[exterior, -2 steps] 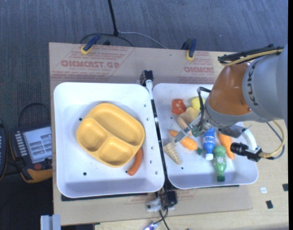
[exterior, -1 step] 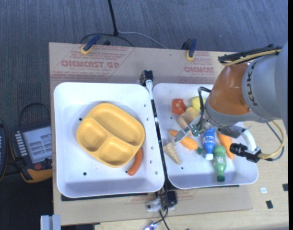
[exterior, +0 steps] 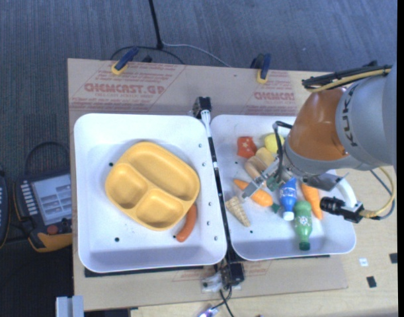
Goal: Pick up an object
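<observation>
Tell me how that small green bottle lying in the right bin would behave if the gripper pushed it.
The small green plastic bottle lies on its side, so its round body would probably roll. It looks like a light toy and may slide easily on the smooth white right bin.

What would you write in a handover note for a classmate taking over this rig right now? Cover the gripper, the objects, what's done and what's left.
Gripper: low in the right bin, among the toys; nothing seen between its fingers.
Right bin: blue bottle, green bottle, carrot, corn cob, red toy.
Left bin: yellow divided tray, orange sausage.
Done: nothing lifted.
Left: grasp and raise one object.
</observation>
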You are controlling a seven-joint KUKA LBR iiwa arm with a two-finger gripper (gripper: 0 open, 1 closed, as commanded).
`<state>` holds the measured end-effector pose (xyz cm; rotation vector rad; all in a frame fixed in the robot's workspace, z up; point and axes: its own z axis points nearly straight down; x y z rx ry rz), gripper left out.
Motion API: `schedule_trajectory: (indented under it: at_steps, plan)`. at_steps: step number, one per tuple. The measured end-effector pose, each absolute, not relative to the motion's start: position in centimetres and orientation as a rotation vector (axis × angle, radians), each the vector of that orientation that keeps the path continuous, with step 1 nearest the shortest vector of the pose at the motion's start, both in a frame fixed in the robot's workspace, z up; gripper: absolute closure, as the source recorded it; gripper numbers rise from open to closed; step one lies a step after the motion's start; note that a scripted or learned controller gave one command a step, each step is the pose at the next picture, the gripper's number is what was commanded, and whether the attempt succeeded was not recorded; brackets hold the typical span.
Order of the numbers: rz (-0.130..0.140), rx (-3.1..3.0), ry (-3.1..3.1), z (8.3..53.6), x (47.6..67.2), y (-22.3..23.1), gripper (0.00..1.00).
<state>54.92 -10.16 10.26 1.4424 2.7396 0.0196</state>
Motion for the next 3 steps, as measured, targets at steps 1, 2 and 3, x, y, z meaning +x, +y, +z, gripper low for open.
schedule_trajectory:
  at_steps: [1,2,3]
  plan:
    - [0.009,1.272,2.82,10.24,54.85,-10.45,0.0]
    - [0.014,1.334,2.791,10.23,54.89,-10.32,0.0]
    - [0.025,1.503,2.705,10.24,54.99,-10.04,0.0]
